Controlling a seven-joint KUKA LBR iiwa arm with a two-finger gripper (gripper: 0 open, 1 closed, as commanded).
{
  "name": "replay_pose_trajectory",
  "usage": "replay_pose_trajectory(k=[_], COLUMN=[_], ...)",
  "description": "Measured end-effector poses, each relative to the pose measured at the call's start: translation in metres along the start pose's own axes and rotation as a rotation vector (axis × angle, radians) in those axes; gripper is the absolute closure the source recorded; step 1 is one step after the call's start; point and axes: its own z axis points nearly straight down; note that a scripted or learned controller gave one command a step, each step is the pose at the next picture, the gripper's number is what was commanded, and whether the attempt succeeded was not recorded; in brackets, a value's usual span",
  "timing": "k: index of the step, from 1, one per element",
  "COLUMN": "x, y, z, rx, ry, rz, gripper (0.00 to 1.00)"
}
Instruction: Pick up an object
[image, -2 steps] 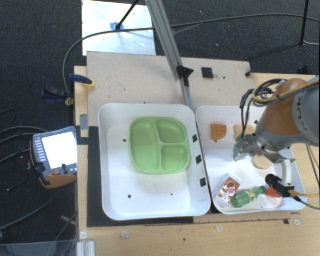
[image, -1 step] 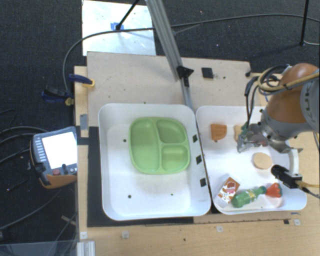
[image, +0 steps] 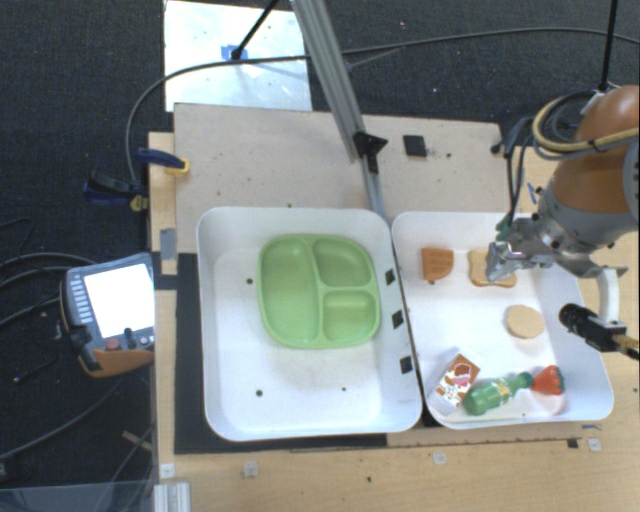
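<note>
Covering part of a tan bread-like slice (image: 497, 277) at the far side of the right bin (image: 600, 400), the gripper (image: 500, 262) hides its own fingertips; whether they are apart or together cannot be told. A round cookie (image: 524, 321) lies near it, with bare floor between. The green divided plate (image: 320, 290) sits in the left bin (image: 225, 390).

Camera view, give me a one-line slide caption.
Gripper poised over a toast slice in the right bin; green tray alongside.
</note>
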Motion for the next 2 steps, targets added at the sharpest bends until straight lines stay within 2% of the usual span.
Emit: replay_pose_trajectory(k=[1, 2], x=[0.0, 0.051], y=[0.002, 0.002], z=[-0.034, -0.021], rx=[0.003, 0.007], ry=[0.0, 0.003], rz=[0.001, -0.003], gripper=[1.0, 1.0])
